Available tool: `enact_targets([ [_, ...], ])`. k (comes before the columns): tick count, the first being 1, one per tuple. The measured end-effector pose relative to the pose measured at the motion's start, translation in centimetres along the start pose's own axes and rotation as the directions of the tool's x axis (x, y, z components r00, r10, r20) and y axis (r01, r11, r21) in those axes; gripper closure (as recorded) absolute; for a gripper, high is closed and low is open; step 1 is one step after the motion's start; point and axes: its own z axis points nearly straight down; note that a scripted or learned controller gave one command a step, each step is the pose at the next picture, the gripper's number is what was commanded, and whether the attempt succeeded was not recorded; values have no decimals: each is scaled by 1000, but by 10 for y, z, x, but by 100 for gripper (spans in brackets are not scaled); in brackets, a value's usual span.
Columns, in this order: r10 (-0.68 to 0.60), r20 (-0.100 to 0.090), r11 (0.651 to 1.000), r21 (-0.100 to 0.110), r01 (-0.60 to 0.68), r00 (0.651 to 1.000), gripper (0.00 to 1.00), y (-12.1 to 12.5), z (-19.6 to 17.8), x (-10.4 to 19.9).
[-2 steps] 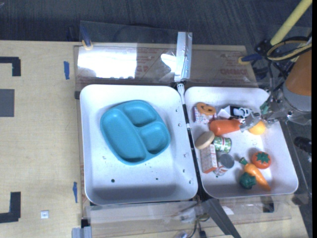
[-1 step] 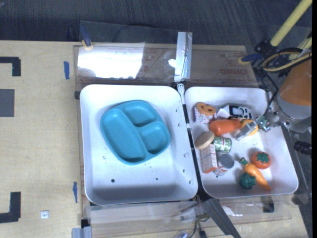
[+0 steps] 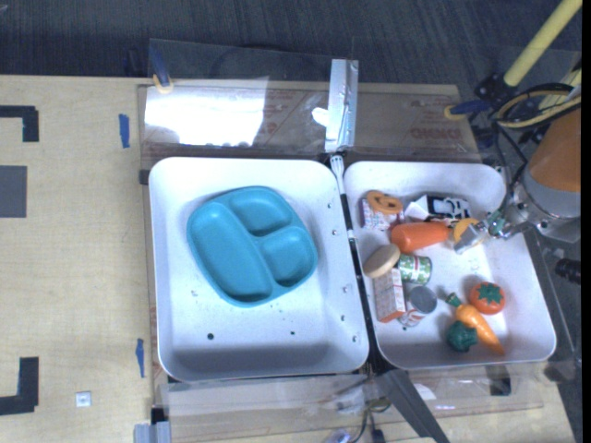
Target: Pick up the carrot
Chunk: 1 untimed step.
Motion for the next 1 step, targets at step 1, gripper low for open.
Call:
enact_targets([
  [1, -42, 2, 999, -3, 42, 999, 100, 66, -112, 62],
])
